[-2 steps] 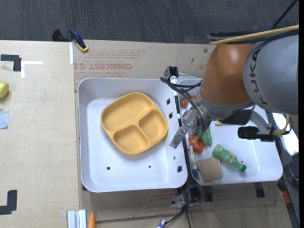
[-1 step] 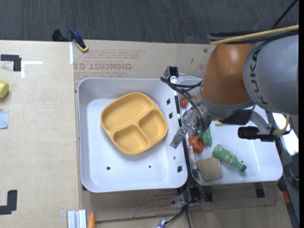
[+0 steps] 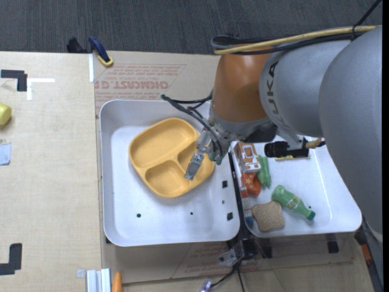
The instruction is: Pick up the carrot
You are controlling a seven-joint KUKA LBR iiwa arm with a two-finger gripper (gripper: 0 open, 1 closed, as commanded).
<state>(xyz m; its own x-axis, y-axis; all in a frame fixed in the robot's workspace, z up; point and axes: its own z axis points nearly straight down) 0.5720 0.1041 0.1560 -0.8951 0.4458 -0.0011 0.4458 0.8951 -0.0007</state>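
- Carrot point(image 3: 250, 187) and gripper point(image 3: 197, 165) are in different bins: the gripper hangs over the left bin of the view, and the carrot lies in the right one.
- How wide the gripper stands cannot be told from this slant. Nothing can be seen held in it.
- Directly under the gripper is a yellow divided plate point(image 3: 155, 148). The tip is over the plate's right side, near the ridge between compartments.
- The plate sits tilted in the upper half of the left bin point(image 3: 110, 181).
- Just across the wall shared by the bins, in the right bin point(image 3: 331, 190), a white and orange carton point(image 3: 246, 156) lies against the left wall.
- The carrot lies just below the carton, also by that wall, its orange body touching a green piece point(image 3: 264, 172). Whether that piece is its top cannot be told.
- Below the carrot, a brown slice of bread point(image 3: 268, 216) lies near the bin's front corner.
- A green bottle point(image 3: 292, 201) lies on its side to the right of the bread and clear of the carrot.
- Both bins rest on a cardboard sheet point(image 3: 140, 81) with red print.
- Far left on the bench point(image 3: 48, 181), a small yellow object point(image 3: 3, 114) sits at the edge of the view.
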